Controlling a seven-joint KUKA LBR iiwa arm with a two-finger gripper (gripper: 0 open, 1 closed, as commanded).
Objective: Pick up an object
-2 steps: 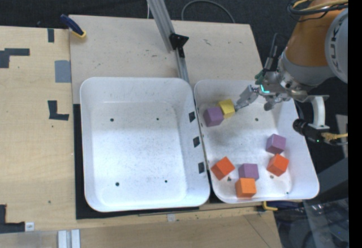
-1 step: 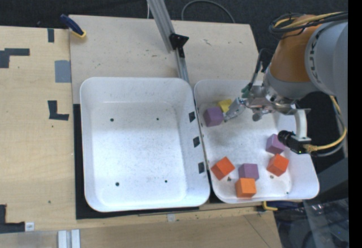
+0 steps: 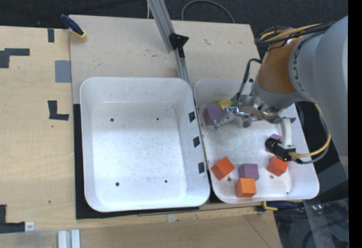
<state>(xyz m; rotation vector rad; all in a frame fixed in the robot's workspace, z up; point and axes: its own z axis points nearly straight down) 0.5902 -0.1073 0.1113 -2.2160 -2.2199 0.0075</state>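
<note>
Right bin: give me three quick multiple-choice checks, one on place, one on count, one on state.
1. The tool is over:
A. the left bin
B. the right bin
C. the bare bench

2. Orange blocks in that bin:
A. one
B. three
C. five

3. The purple block by the tool is:
A. resting on the bin floor
B. lifted above the rim
C. outside the bin

Answers:
1 B, the tool hangs near that bin's far left corner.
2 B, three lie along its near side.
3 A, it lies on the white floor.
</note>
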